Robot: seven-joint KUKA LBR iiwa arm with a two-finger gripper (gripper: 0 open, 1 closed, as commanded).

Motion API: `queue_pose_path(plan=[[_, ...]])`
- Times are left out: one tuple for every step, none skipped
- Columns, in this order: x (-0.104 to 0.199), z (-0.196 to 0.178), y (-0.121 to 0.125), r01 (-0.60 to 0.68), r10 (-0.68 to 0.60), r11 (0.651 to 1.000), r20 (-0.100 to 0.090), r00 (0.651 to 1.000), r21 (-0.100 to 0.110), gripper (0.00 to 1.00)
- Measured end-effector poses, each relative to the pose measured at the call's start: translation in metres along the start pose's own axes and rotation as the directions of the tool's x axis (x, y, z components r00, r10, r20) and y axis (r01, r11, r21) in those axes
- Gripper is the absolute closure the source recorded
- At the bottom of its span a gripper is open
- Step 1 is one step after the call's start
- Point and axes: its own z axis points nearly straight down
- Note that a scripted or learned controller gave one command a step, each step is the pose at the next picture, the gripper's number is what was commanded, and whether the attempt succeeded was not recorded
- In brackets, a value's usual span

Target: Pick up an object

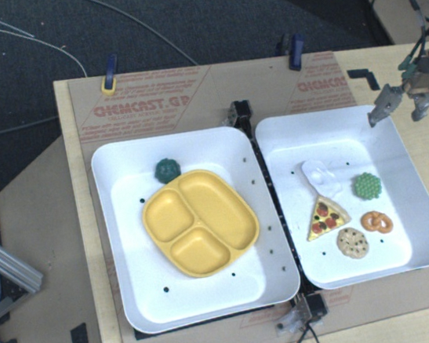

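right bin [413, 178]: pizza slice [326, 217] near centre; cookie [353, 243] just below it; pretzel [377, 221] to its right; light green round piece [367, 185] above the pretzel; white translucent piece [320, 176] above the pizza slice. gripper [400, 107]: above the bin's upper right corner, fingers spread wide, nothing between them. left bin [122, 243]: yellow divided plate [199, 222] at centre; dark green piece [167, 169] touching its upper edge.

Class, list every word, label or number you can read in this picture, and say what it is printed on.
"CHEMCAST GP": red print, upper left of the brown protective sheet under the bins.
"CHEMCAST" again, upper right of the same sheet, partly hidden.
Smaller red lines around both: too blurred to read.
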Motion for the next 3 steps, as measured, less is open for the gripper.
queue_pose_path(plan=[[0.001,-0.008,0.002,0.003,-0.003,1.000,0.003,1.000,-0.013,0.00],[0.007,0.038,0.007,0.004,-0.004,1.000,0.002,1.000,-0.009,0.00],[0.005,0.096,0.013,0.004,-0.004,1.000,0.003,1.000,-0.012,0.00]])
